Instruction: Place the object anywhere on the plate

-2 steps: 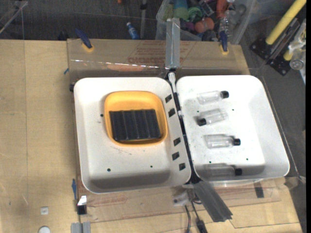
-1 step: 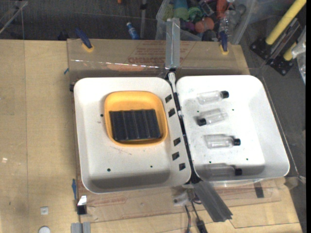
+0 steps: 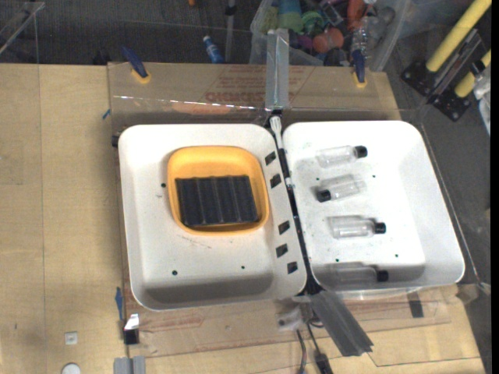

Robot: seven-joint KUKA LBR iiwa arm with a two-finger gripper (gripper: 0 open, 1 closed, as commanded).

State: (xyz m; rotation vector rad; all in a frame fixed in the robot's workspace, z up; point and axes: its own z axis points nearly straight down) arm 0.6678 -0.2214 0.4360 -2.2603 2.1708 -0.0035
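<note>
An orange plate point(image 3: 178, 164) sits in the left white bin point(image 3: 148, 271), and a black ribbed rectangular block point(image 3: 216, 201) lies flat on its middle. In the right white bin point(image 3: 425, 209) lie several clear small bottles with black caps: one point(image 3: 340, 155) near the back, one point(image 3: 338, 189) in the middle, one point(image 3: 355, 227) nearer the front, and one point(image 3: 352, 273) against the front wall.
A raised divider with black tabs point(image 3: 281, 201) runs between the two bins. Behind the bench stands a clear tub of colourful toys point(image 3: 327, 10). Yellow foam tubes point(image 3: 460, 29) lean at the back right. Clamps point(image 3: 137, 68) hold a clear sheet at the back.
</note>
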